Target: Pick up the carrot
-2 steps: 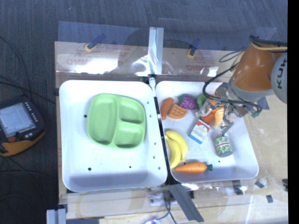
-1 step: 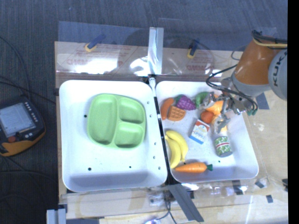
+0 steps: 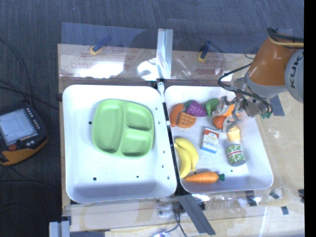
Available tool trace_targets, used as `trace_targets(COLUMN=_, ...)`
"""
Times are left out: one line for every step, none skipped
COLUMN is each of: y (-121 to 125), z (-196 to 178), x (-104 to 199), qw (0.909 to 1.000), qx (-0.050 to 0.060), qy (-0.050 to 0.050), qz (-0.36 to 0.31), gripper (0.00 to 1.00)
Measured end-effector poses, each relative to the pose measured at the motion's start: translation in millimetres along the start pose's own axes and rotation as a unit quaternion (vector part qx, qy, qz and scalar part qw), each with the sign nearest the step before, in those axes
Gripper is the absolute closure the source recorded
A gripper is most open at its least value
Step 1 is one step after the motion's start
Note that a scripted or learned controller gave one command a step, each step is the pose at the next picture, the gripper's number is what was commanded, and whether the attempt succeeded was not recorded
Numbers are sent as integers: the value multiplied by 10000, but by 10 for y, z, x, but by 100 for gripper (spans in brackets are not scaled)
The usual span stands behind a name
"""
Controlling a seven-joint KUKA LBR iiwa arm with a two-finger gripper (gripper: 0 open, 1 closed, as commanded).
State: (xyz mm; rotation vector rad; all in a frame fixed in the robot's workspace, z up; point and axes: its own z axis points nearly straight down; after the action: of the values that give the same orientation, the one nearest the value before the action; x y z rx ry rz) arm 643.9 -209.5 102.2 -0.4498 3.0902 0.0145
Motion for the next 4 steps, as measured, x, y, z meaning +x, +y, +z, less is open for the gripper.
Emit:
trace_targets(y=728, z=-904, x=-381, qw=9985, qx=53, qy=30, qz=-539, gripper=100)
trace_targets(y=405, z=-276, x=294, qw=9671, qx=-5, qy=109, qz=-2541, gripper=100)
trace_targets(y=410, z=-293, x=281, qw=9669, qx=6, qy=97, qz=-2549, gripper=0)
trace_targets(y=570, z=115, x=330, qw=9781, qx=42, qy=61, qz=-2081, gripper=0)
